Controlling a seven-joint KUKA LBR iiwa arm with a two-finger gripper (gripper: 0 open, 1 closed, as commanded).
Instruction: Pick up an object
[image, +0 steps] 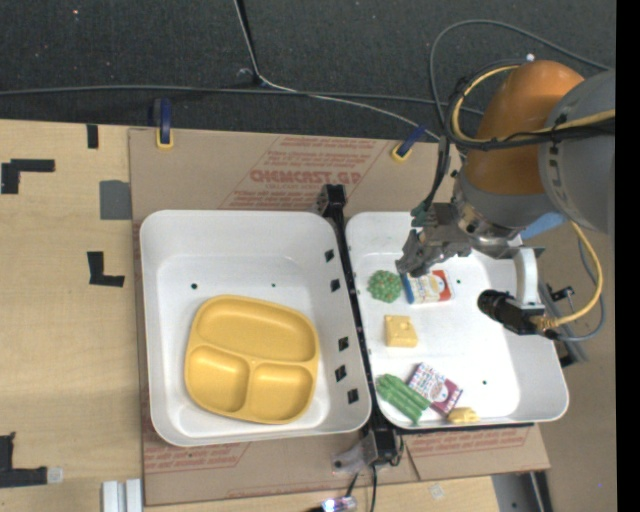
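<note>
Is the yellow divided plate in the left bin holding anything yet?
Empty. All three compartments of the yellow plate show bare yellow; the small items lie in the right bin.

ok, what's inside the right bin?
The right bin holds green broccoli, a red-and-white pack, a yellow block, green beans, a pink packet and a small yellow piece. The hand covers part of the floor.

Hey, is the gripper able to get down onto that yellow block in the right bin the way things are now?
Probably yes. The yellow block lies on its own on the bin floor, apart from the green broccoli piece and the red and white packet. The gripper is just beyond it, with nothing lying over the block.
</note>
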